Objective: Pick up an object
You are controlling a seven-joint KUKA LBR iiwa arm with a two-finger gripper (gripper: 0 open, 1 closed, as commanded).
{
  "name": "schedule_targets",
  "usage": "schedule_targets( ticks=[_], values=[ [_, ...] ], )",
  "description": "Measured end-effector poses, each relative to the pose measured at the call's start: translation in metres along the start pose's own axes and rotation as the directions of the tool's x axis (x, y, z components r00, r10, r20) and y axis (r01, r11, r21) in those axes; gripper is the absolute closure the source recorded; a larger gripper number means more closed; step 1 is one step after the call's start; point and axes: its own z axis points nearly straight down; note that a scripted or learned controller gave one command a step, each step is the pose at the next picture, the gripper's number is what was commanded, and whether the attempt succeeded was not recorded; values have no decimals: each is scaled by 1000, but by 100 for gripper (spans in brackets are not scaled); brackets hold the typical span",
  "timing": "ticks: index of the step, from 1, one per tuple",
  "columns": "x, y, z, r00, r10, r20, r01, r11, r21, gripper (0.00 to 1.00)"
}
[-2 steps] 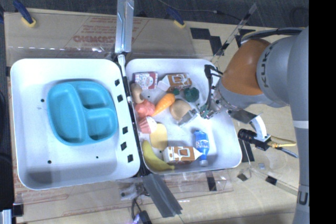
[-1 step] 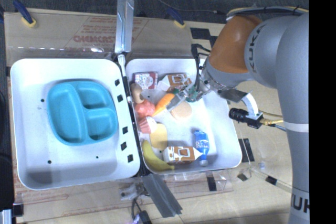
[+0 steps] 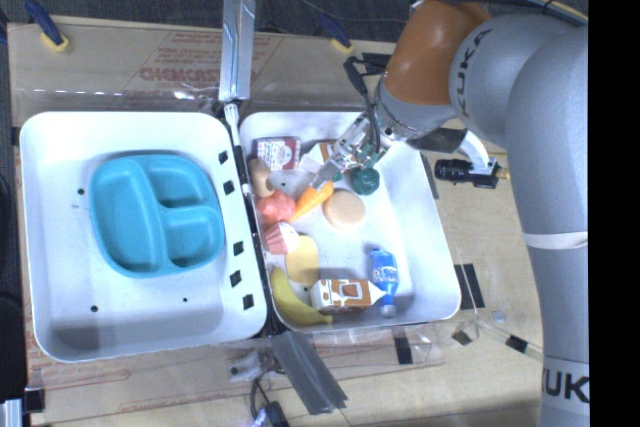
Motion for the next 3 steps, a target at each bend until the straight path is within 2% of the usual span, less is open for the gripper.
schedule_targets(
  ticks=[1,2,3],
  values=[
    [7,27,18,937,-347,37,347,938,-5,0],
    [46,30,19,997,-71,34,72,997,-18,0],
    [95,-19,-123,940,-341,7,341,940,-1,0]
  ],
)
